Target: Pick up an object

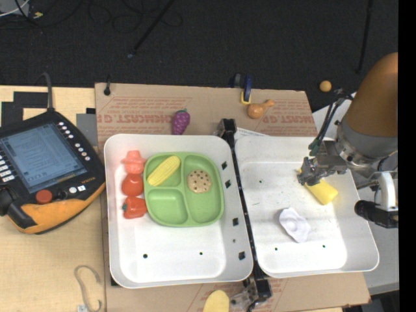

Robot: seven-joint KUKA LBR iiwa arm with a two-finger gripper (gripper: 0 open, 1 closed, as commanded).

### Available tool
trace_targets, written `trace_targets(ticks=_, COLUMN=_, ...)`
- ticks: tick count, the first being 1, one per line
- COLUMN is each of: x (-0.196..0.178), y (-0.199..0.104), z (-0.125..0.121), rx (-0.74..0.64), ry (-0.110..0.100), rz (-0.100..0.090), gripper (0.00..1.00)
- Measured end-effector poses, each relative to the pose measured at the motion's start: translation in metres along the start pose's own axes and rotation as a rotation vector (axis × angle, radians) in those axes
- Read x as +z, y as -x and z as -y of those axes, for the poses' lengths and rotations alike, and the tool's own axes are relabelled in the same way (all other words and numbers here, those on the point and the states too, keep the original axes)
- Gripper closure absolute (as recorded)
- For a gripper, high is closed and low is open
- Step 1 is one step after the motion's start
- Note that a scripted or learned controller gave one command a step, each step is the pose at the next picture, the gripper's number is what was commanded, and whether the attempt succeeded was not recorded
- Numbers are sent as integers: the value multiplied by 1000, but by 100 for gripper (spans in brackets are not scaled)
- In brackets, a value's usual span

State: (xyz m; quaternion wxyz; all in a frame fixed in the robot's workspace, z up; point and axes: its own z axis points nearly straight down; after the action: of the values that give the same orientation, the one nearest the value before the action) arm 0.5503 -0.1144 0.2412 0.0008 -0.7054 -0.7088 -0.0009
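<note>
arm: reaching in from right | wrist: angled down-left | tool (312,174): low, pointing down

A: Any room in the right bin (338,255)?
B: Bare floor left and front; a yellow block (323,192) and white crumpled piece (294,224) crowd the middle-right.

Big rounded orange band (383,77) up at two o'clock, grey wrist housing (367,138) beneath it. Thin dark cables (325,125) run off its nine o'clock side to the gripper (313,174), a dark, boxy metal cluster.
</note>
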Motion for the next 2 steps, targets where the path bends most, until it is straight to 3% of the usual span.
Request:
trace_targets(ticks=1, x=0, y=-44, z=-24, rx=3, ry=-1, rz=1, gripper=100)
trace_targets(ticks=2, x=14, y=-75, z=-27, rx=4, ry=-4, rz=1, gripper=100)
